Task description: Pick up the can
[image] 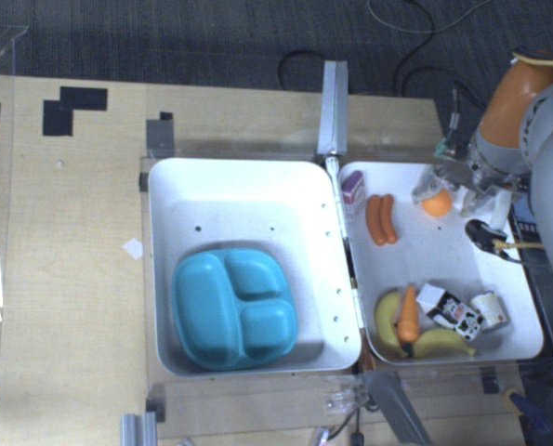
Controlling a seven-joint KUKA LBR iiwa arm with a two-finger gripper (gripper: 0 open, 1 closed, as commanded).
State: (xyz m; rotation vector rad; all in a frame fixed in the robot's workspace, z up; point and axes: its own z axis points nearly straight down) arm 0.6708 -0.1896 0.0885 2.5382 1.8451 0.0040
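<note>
A small purple and white can [352, 189] sits in the far left corner of the right bin [527, 342], against the wall between the two bins. My gripper [441, 186] hangs over the far right part of that bin, directly above an orange ball-like fruit [437, 206]. It is well to the right of the can, with a pair of sausages [380, 219] lying between them. Whether the orange fruit is held is unclear from this angle.
The right bin's near side holds two bananas [388, 316], a carrot [407, 314], a black-and-white printed packet [453, 311] and a small white cup-like thing [490, 309]. A blue divided tray [234, 309] lies in the left bin [239, 184].
</note>
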